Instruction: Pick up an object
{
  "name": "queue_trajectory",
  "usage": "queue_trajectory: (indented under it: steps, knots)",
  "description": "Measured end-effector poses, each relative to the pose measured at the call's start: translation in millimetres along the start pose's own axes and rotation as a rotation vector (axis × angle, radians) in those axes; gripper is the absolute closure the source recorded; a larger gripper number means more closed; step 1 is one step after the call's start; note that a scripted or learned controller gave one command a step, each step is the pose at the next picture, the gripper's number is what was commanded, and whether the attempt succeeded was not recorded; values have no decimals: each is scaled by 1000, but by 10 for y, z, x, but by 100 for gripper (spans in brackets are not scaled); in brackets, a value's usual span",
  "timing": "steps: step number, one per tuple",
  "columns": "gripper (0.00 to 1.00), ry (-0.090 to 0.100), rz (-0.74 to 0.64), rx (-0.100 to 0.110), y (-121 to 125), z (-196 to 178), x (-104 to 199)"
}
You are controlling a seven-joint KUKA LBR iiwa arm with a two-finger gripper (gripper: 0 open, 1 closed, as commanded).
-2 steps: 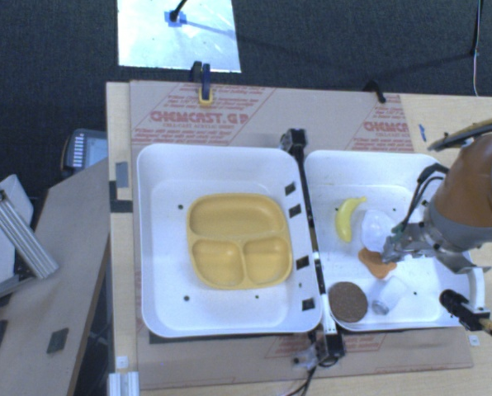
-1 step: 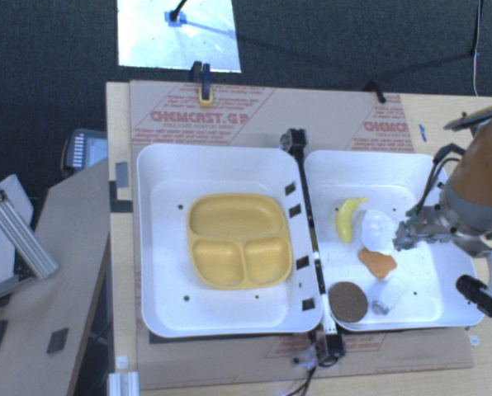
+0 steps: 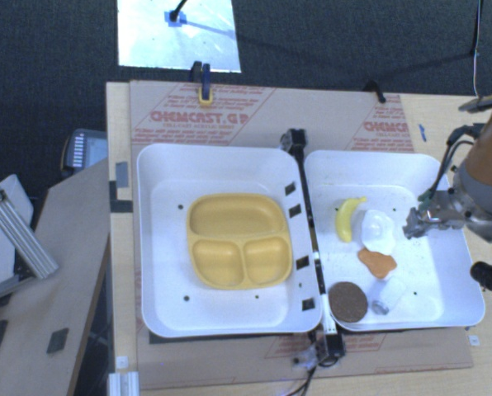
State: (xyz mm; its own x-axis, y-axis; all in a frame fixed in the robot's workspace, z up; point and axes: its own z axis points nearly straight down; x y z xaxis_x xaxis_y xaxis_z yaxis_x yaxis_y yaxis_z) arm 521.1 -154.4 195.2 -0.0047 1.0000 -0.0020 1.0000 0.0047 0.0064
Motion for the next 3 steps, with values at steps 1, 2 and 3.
queue_trajectory:
  steps: [1, 2, 3]
  knots:
    - [100, 0, 0, 0, 50, -440, 17]
    - [100, 0, -1, -1, 70, -938, 12]
    - [100, 2, -4, 4, 114, -774, 512]
